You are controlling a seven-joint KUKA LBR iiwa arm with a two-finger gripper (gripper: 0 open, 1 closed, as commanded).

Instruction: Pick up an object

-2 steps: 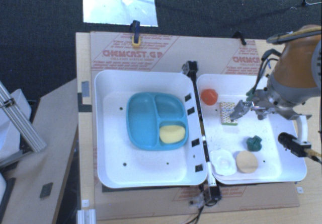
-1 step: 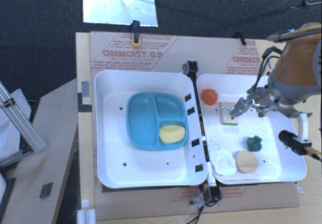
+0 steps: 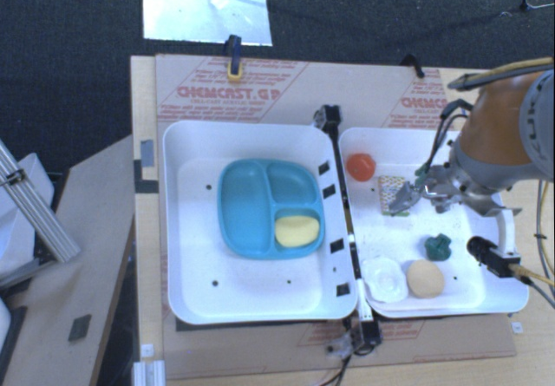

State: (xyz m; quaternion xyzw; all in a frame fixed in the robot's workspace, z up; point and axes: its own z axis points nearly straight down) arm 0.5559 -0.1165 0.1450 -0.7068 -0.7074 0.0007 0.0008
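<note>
My gripper (image 3: 401, 199) hangs low in the right bin (image 3: 473, 143), at the end of the grey arm with the orange band (image 3: 503, 115). It is over the lower edge of a small speckled square pad (image 3: 390, 187). An orange-red ball (image 3: 361, 166) lies just to the pad's upper left. A dark green lump (image 3: 437, 246) sits below the wrist. Nearer the front of the bin lie a beige egg-shaped piece (image 3: 425, 278) and a white round cup (image 3: 383, 278). I see nothing held in the gripper.
The left bin (image 3: 195, 289) holds a blue divided plate (image 3: 251, 202) with a yellow piece (image 3: 297, 230) in its lower right compartment. A black-clipped divider (image 3: 340, 202) runs between the bins. A black cable end (image 3: 487, 256) trails off the arm over the right bin's edge.
</note>
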